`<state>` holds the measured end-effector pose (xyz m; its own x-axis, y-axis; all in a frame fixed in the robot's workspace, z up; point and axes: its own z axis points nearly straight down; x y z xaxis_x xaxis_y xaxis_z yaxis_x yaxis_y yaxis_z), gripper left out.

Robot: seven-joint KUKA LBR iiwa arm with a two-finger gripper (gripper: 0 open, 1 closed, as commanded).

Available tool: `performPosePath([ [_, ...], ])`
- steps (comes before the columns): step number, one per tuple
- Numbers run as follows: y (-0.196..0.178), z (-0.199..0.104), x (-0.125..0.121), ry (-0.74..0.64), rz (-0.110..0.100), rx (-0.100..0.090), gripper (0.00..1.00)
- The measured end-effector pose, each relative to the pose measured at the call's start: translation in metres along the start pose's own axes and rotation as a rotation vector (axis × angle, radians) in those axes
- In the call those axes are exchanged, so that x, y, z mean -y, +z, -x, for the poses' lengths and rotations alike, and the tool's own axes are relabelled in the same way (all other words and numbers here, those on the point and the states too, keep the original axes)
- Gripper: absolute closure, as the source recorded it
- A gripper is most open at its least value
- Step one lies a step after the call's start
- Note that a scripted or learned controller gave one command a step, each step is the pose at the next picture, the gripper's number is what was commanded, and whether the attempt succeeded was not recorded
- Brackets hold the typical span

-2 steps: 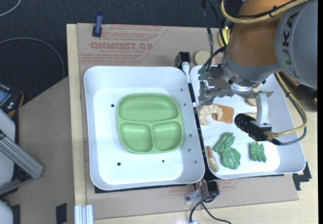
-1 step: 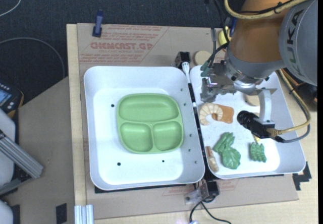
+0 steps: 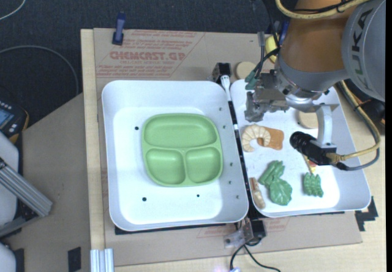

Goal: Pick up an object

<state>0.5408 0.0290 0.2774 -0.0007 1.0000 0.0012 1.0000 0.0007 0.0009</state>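
While the arm hangs over the right bin, its claw sits near that bin's far left corner, just above a toy shrimp; whether its jaws are wide or narrow I cannot tell. Green toy vegetables lie along the near edge. A green divided plate rests mid-left bin.

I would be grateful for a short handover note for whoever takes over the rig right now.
Gripper: low over the upper left part of the right bin, just above the shrimp toy; I cannot tell whether it is open or shut.
Things: shrimp toy, two green leafy toys and a smaller green one lie in the right bin. The green divided plate sits in the left bin.
Done: nothing seen held.
Left: grasp one object and lift it.
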Motion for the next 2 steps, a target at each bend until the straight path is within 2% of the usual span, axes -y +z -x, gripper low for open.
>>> performPosePath([
  [2, -0.02, -0.001, -0.001, 0.0, 0.003, -0.001, 1.0],
])
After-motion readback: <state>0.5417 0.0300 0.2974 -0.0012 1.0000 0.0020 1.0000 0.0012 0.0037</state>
